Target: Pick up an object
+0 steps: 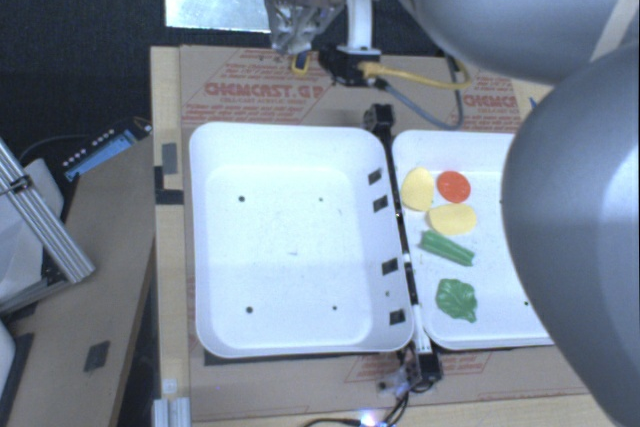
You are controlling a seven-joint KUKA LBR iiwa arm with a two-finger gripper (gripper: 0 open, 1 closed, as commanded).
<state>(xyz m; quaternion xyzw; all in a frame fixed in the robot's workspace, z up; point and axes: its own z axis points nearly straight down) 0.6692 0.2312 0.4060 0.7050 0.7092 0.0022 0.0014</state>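
— Though hanging high over the cardboard [250, 87] behind the left bin [210, 215], holding anything in that hand [292, 40]?

— Cannot tell wide from narrow at this slant. Nothing seen held. Possibly a small yellow bit just under it, but too blurred to name.

— And the pickings?

— All in the right bin [500, 155], bunched near its left wall. A pale yellow piece [418, 187] touching a red disc [454, 185], a second yellow piece [452, 218] just below, then a green stick [446, 248] lying aslant. Last, a leafy green lump [456, 299] nearest the front, a little apart.

— Handling?

— Probably toy food, so light and stiff. Likely smooth plastic and a touch slippery. Not fragile by the look.

— Best place to take hold?

— Across the narrow middle of the green stick, squeezing its long sides. Flat discs: low-lying, with little edge to offer. Failing that, the leafy lump, with room on both sides.

— Risk?

— Sliding off a smooth side, or nudging the neighbours together. Well apart from the hand, too, so a long reach first.
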